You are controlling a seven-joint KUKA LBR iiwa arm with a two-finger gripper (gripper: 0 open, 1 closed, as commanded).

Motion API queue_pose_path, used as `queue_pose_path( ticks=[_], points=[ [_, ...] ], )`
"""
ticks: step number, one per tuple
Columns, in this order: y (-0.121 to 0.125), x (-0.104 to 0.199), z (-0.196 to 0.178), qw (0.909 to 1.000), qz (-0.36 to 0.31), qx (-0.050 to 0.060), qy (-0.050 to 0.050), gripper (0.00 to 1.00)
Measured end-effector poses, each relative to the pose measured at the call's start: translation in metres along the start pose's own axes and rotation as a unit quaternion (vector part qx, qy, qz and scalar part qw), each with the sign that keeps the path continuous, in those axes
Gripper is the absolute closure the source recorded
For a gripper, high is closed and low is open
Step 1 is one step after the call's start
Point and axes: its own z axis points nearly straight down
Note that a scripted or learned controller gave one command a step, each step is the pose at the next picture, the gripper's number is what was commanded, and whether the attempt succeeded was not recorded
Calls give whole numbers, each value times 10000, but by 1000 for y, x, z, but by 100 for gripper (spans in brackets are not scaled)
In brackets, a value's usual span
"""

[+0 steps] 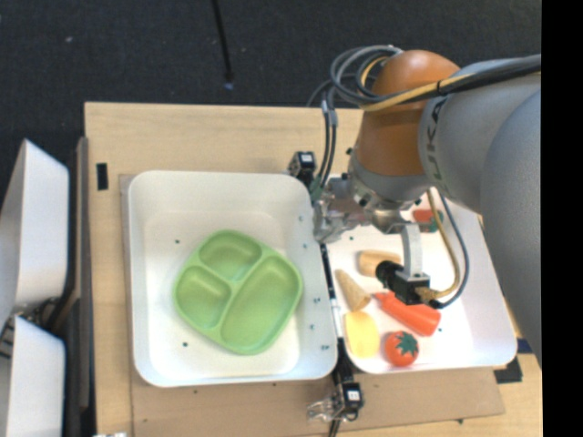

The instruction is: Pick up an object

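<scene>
We judge the carrot [412, 314], right of the green plate [239, 291], light, stiff and slick, best pinched across its thick middle. The gripper [339, 217] hangs above-right of that plate; how wide it stands we cannot tell

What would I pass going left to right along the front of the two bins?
Green divided plate → yellow block → red tomato toy. The cone and carrot overlap these, so they're left out.

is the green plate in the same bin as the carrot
No, the green plate lies in the left bin, the carrot in the right bin.
</scene>
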Motion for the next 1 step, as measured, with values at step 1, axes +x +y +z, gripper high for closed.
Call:
queue_pose_path(
  ticks=[1],
  points=[
    [16, 52, -4, 10000, -7, 4, 4, 100]
  ],
)
